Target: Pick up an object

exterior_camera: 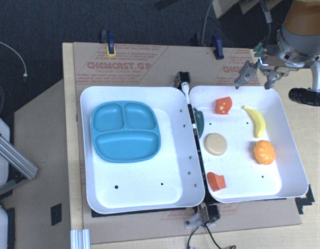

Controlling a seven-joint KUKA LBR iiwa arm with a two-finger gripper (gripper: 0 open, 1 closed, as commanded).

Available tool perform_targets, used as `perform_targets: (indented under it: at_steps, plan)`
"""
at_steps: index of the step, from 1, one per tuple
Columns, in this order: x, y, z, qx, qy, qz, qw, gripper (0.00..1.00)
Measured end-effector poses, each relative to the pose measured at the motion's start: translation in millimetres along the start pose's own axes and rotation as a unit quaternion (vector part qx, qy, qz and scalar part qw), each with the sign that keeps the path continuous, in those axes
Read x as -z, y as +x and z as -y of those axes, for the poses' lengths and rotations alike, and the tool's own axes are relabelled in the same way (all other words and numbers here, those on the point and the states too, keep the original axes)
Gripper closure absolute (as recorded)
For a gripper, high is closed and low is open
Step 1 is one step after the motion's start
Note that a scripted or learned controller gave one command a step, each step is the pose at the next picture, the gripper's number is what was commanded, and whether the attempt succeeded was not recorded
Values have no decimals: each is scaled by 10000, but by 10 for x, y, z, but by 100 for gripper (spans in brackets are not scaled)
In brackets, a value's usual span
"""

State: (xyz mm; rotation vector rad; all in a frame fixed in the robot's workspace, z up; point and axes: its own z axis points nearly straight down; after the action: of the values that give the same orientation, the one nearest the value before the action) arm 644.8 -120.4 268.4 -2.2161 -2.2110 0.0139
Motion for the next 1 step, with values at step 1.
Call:
perform_targets:
  at_steps: [1]
  plan:
    - [83,3,-18,12,-68,9,10000,0]
